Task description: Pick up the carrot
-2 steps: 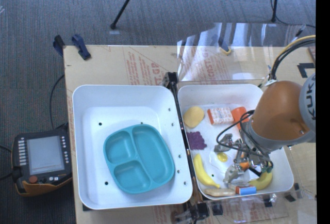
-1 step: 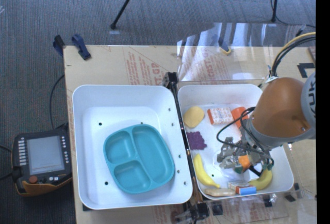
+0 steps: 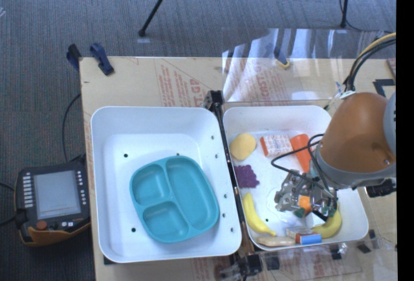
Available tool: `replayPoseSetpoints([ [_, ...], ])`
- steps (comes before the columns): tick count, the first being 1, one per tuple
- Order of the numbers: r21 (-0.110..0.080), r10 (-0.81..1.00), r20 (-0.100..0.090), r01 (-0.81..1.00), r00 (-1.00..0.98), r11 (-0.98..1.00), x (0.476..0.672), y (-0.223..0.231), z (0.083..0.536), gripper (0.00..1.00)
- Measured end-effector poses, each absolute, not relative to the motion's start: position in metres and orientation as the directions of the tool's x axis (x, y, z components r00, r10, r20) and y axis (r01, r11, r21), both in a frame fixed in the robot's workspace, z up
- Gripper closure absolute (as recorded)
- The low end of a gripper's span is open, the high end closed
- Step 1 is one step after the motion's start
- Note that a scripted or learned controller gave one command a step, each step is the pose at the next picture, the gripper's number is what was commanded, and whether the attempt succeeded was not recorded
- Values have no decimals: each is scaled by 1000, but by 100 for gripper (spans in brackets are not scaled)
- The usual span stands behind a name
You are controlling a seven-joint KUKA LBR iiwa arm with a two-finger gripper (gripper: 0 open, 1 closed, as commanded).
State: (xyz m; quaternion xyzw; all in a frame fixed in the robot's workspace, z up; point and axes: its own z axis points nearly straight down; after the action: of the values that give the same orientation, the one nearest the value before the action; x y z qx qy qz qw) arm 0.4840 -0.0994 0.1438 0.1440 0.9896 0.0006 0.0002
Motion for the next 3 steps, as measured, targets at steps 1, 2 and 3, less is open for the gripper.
replayPoseSetpoints([
  [1,2,282,-1,282,-960,959,485,-98,153,100],
  [2,1,614,0,614,-789,789,477,-97,189,100],
  [3,1,716,0,716,-698,698,477,-51,231,100],
])
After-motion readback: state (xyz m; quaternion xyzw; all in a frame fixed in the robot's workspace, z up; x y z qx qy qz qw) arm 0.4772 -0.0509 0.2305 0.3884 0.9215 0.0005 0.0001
